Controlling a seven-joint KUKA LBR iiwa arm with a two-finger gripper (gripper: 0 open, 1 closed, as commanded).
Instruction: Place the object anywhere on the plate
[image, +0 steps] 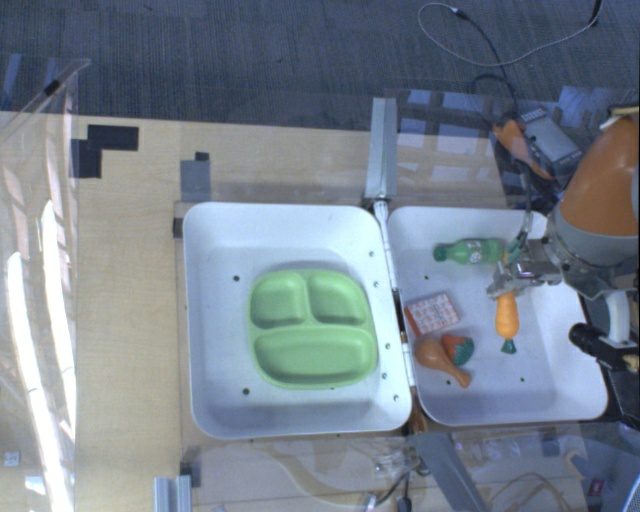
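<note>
**A:** What is on the counter (120, 330)?

**B:** Two shallow white bins sit side by side on pale wood. The left bin (215, 400) holds a green plate (312, 328) with three compartments, two small ones on the far side and one wide one on the near side.

**A:** And the right bin (570, 395)?

**B:** It holds several toy foods. A green bottle (470, 251) lies on its side toward the far edge. A carrot (507, 318) lies right of centre, its green tip pointing near. A small checked card (433, 312) lies near the bin's left wall, and just nearer than it are a tan drumstick (441, 358) and a small red and green piece (460, 348), possibly a strawberry, touching each other.

**A:** Where is the arm?

**B:** It enters from the right, orange band visible. Its gripper (515, 275) hangs over the right bin, between the bottle and the carrot's top end. The jaws are too small and blurred to read, so I cannot tell whether they are open or closed.
</note>
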